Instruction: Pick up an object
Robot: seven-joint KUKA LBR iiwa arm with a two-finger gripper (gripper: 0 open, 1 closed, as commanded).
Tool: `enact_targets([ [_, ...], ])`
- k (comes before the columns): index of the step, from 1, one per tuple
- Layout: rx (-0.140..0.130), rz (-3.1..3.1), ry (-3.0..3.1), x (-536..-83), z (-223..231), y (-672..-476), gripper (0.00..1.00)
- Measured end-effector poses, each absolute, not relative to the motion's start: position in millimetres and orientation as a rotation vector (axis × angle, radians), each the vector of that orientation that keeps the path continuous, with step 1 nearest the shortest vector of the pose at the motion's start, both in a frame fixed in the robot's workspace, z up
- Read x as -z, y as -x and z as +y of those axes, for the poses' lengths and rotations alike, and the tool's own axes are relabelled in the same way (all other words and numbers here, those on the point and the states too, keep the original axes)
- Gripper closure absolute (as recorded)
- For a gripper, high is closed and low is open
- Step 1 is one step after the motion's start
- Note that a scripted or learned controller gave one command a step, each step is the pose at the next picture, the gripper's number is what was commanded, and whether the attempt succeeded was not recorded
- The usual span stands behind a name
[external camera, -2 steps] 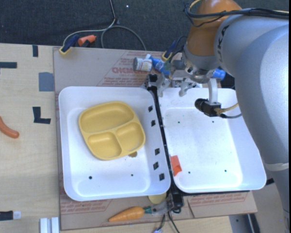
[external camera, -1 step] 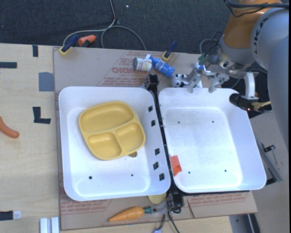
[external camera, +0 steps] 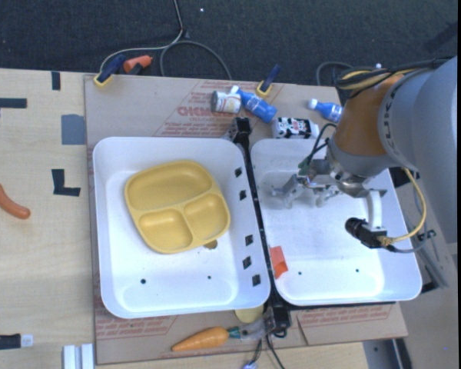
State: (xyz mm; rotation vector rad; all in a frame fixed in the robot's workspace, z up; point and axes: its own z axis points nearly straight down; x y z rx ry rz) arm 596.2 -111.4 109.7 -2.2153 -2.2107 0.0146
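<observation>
1. The gripper (external camera: 298,193) hangs low over the right bin (external camera: 399,283), near its far end; its finger spread I cannot tell.
2. The nearest pickable thing, a yellow divided plate (external camera: 177,204), lies in the left bin (external camera: 107,283), probably beyond this descent.

Dark carpet (external camera: 292,21) beyond wooden bench (external camera: 31,252)

Red printed lettering runs along the far strip of the brown cardboard sheet (external camera: 186,112) under the two white bins, upside down from this view and too blurred to read; fainter red print on the sheet's near edge is likewise illegible; the small white bottle (external camera: 227,101) lying on the far cardboard carries a label, its text too small to make out.
</observation>
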Motion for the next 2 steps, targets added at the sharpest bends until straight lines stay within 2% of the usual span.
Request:
enact_targets([
  [1, 0.01, -2.234, 2.212, -188.9, -28.5, -621.8, 0.0],
  [2, 0.001, -2.223, 2.225, -184.1, -88.9, -670.0, 0.0],
])
